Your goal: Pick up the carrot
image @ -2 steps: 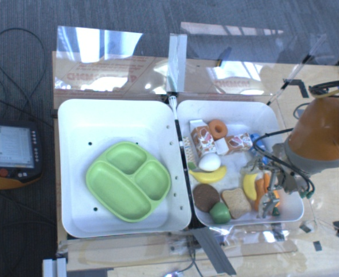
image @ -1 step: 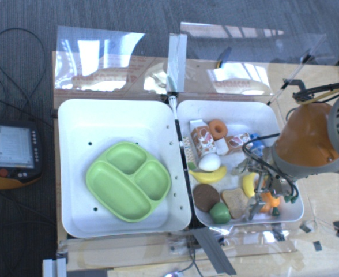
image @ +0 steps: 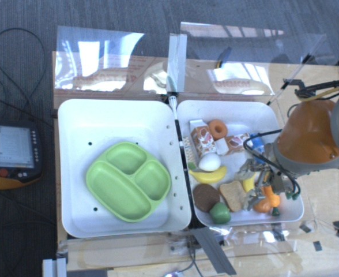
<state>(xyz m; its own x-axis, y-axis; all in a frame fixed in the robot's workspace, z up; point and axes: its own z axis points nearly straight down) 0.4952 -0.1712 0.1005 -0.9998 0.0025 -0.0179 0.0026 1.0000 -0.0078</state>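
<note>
The carrot [image: 266,203] is a small orange piece lying in the front right corner of the right bin [image: 273,115]. My gripper [image: 257,184] is low in that bin, just above and left of the carrot, under the arm's orange band [image: 309,135]. Cables and the gripper body cover part of the carrot, and I cannot see whether the gripper touches it.
The right bin also holds a donut [image: 218,129], a carton [image: 203,142], an egg [image: 210,163], a banana [image: 209,176], a bread slice [image: 233,196], a brown round [image: 205,196] and a green fruit [image: 219,213]. A green divided plate [image: 129,181] lies in the left bin [image: 77,120].
</note>
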